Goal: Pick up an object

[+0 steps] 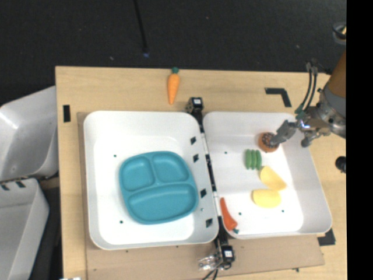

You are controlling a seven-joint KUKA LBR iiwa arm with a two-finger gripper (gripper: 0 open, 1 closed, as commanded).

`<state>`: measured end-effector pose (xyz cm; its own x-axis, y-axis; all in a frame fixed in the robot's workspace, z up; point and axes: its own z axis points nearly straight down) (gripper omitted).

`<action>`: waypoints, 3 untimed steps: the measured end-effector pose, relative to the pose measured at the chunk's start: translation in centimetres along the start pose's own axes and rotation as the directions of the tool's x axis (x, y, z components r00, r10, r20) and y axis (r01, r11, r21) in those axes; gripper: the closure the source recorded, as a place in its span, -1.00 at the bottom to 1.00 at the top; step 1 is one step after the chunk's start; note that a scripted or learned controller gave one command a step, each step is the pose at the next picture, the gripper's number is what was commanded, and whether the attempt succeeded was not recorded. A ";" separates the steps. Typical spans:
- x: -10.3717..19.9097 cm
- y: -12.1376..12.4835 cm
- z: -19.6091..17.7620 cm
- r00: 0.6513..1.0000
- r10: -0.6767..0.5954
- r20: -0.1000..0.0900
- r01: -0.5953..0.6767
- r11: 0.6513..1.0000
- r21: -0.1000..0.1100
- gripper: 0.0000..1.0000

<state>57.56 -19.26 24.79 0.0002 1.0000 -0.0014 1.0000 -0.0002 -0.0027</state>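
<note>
In the right bin (303,214) lie a small brown round object (268,142), a green piece (252,159), two yellow pieces (272,178) (266,198) and a red-orange pepper (228,214) near the front left corner. My gripper (295,136) hangs over the bin's back right part, just right of the brown object. It looks open, with one finger (284,132) close beside the brown object and nothing between the fingers.
The left bin (99,214) holds a blue divided plate (158,186). An orange carrot (173,86) lies on the wooden bench behind the bins. A black clip (194,104) sits at the back where the bins meet.
</note>
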 end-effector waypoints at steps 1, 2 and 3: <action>-0.1 -0.1 4.2 1.000 0.001 0.000 -0.001 1.000 0.000 -1.00; -0.1 0.0 8.4 1.000 0.003 0.000 -0.003 1.000 -0.001 -1.00; -0.2 0.2 7.1 1.000 0.005 0.001 -0.005 1.000 -0.007 1.00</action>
<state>57.70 -19.51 17.69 0.0049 1.0000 -0.0026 1.0000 -0.0049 0.0040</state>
